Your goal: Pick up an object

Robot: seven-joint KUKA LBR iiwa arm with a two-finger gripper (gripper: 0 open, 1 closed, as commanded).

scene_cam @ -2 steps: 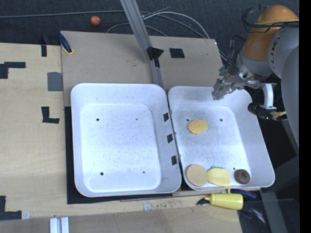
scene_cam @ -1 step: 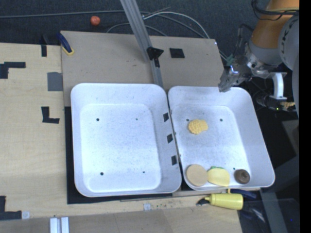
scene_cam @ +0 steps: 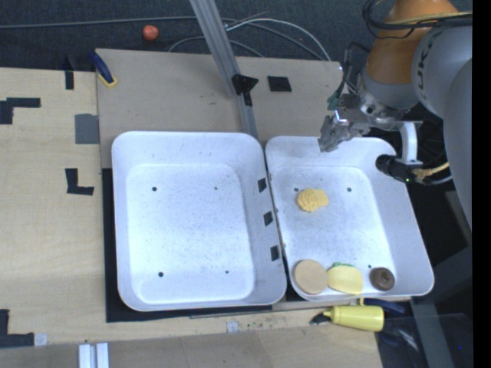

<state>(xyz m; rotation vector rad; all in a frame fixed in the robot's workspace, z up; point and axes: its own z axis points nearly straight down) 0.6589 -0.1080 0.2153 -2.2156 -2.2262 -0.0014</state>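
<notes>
Yellow lump point(scene_cam: 312, 200) mid right bin point(scene_cam: 399, 228), on wooden tabletop point(scene_cam: 46, 152). Gripper point(scene_cam: 331, 138) hovers over bin's far rim; finger state unclear.

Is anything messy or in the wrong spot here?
A little. A yellow bottle lies on its side outside the right bin, against its near edge. A small orange ball sits alone beyond the bench. Nothing looks spilled or broken.

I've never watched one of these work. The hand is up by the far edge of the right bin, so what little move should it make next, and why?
Probably swing toward the bumpy yellow piece and come down over it. The hand hangs at the right bin's far rim with nothing seen in it, and that piece lies alone mid-bin, the nearest thing to reach.
</notes>
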